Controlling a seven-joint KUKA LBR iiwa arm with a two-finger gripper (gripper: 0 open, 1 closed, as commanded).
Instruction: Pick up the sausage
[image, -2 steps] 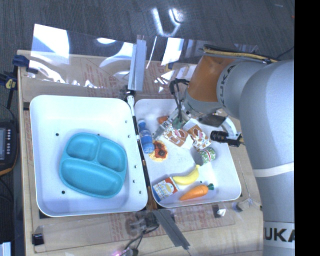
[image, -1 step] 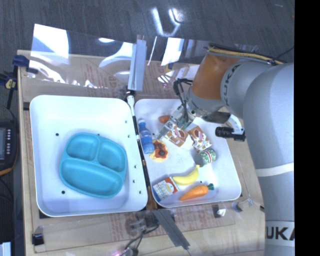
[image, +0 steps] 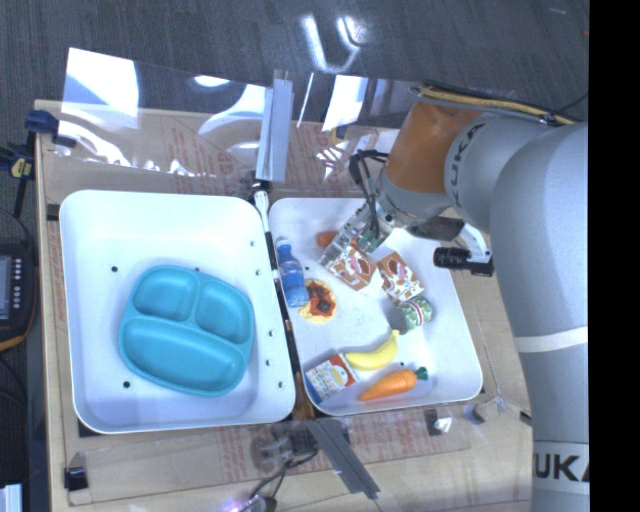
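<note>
**Operator A:** Camera view check, item 1: we locate the sausage. We read it as the small reddish-orange piece in the upper left part of the right bin, near the far wall and not far from the divider between the two bins.

**Operator B:** Confirmed. Item 2: bearing from the jaws. The arm enters from the right, and its tool end hangs over the upper middle of the same bin. We place the sausage just beside the jaws, on their left in this view, toward the left bin.

**Operator A:** Item 3: long axis. We see only a short stub of the sausage; the tool covers the rest. We cannot give its axis with confidence.

**Operator B:** Item 4: jaw state. The tool end blends with the printed packet lying just below it. We cannot tell whether the jaws are open or closed, and we see nothing held between them.

**Operator A:** Item 5: neighbours. The blue bottle lies along the divider, below and left of the sausage, apart from it.

**Operator B:** Judgement: we expect the coming move to need a short shift left before descent.
</note>
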